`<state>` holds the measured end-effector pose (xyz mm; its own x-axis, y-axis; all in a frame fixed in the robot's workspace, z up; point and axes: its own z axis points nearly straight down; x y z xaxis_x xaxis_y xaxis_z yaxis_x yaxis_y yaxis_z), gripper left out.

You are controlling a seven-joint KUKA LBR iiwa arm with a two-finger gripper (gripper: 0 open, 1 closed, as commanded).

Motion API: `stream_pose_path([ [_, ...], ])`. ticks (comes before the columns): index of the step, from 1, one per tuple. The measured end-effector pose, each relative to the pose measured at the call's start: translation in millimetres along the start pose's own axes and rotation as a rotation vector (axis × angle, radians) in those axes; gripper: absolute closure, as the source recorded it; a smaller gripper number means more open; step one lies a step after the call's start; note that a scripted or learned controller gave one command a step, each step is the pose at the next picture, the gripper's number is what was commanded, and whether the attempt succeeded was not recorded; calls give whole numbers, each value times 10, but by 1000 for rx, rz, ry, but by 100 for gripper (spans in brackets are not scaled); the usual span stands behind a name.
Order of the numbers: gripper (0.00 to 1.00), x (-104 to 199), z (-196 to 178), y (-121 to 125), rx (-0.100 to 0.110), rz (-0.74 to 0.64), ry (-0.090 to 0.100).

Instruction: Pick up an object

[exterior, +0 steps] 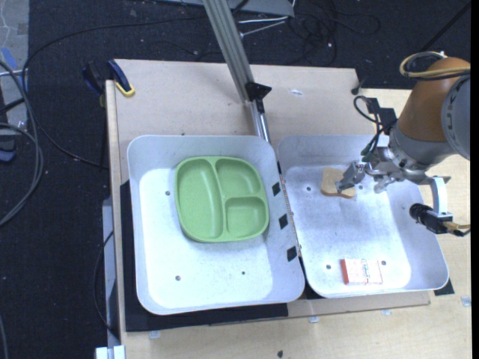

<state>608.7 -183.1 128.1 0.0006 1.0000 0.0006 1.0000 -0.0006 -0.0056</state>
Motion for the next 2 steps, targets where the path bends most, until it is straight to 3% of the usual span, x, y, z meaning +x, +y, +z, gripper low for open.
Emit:
stream_pose_path([
  [1,0,3,373,1,-5,0,-2],
  [2,100,2,249,12,-8,-1,-2],
])
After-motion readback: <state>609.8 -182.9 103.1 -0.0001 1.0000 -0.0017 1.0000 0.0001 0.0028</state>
